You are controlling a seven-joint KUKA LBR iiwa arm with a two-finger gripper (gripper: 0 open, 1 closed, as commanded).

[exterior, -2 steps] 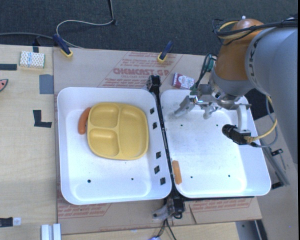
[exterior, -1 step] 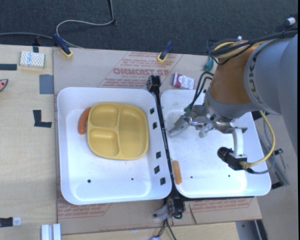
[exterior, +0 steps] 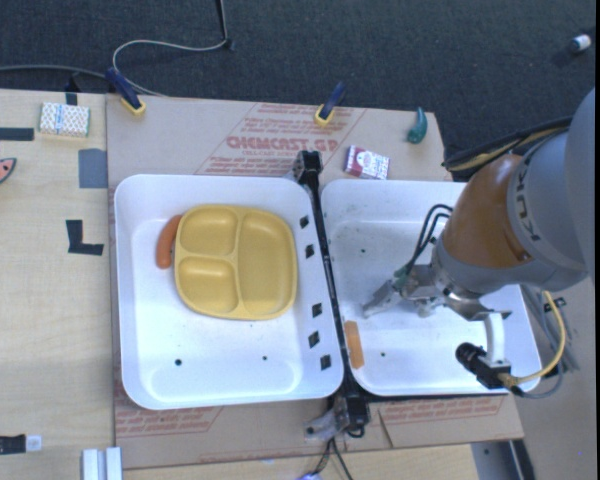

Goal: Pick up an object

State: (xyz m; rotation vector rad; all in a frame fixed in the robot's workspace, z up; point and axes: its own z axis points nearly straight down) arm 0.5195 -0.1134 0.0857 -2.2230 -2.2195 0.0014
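Start at the bottom of the frame: your nearest candidate is the small orange piece (exterior: pixel 353 344) lying against the left wall of the right bin (exterior: pixel 380 218), its long axis running up-down in the picture. It sits below and left of the gripper (exterior: pixel 380 301), near it but apart; you cannot tell the finger state. Beyond, in the left bin (exterior: pixel 140 268), a yellow divided plate (exterior: pixel 236 261) overlaps an orange sausage-shaped item (exterior: pixel 165 244). The cardboard (exterior: pixel 270 138) lies farther up.

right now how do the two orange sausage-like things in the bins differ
The orange piece in the left bin lies beside the yellow divided plate, partly tucked under its rim; the orange piece in the right bin lies alone against the dividing wall. The left one looks redder, the right one paler. Both are small and elongated.
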